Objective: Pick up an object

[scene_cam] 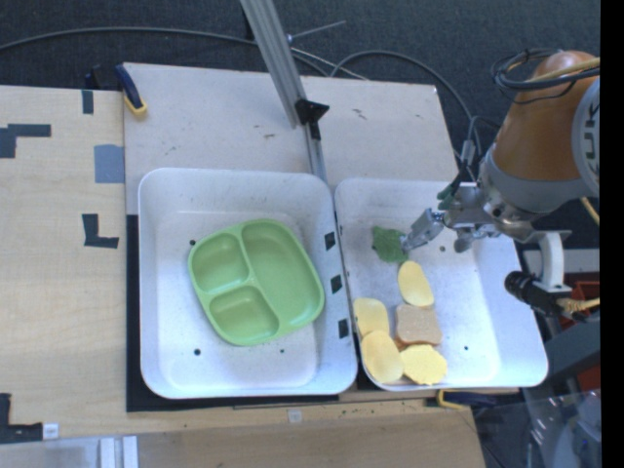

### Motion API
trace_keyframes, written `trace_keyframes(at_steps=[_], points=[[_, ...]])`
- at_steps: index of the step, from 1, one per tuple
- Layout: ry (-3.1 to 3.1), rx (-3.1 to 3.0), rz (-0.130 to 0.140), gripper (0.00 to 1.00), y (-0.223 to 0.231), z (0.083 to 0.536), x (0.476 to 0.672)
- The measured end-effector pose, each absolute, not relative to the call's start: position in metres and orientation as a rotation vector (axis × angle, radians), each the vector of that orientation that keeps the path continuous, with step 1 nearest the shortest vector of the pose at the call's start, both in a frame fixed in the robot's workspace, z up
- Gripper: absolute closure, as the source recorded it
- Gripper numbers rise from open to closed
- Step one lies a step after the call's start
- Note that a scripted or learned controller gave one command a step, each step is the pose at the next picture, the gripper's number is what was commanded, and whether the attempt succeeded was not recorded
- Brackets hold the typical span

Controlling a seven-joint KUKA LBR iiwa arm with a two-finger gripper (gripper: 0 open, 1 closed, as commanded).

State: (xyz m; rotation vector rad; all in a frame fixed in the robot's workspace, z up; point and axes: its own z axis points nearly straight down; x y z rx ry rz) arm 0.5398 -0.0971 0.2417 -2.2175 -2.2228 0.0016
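Yellow food pieces [402,351] lie below gripper | gripper [423,232] in right bin [507,339], finger spread unreadable | green leaf [388,245] just left of it | green tray [255,281] far left

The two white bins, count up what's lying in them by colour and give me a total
Green: 2, the divided plate in the left bin and a small leafy piece in the right bin, near the claw
Yellow: 4 slices
Tan: 1 bread-like piece
Total: 7
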Motion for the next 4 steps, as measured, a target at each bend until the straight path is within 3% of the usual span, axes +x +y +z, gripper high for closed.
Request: trace_keyframes(at_steps=[1, 4], points=[[-2.223, -2.218, 0.002, 0.00, -0.097, 0.242, 0.540], [-2.223, -2.219, 0.004, 0.00, -0.096, 0.094, 0.545]])
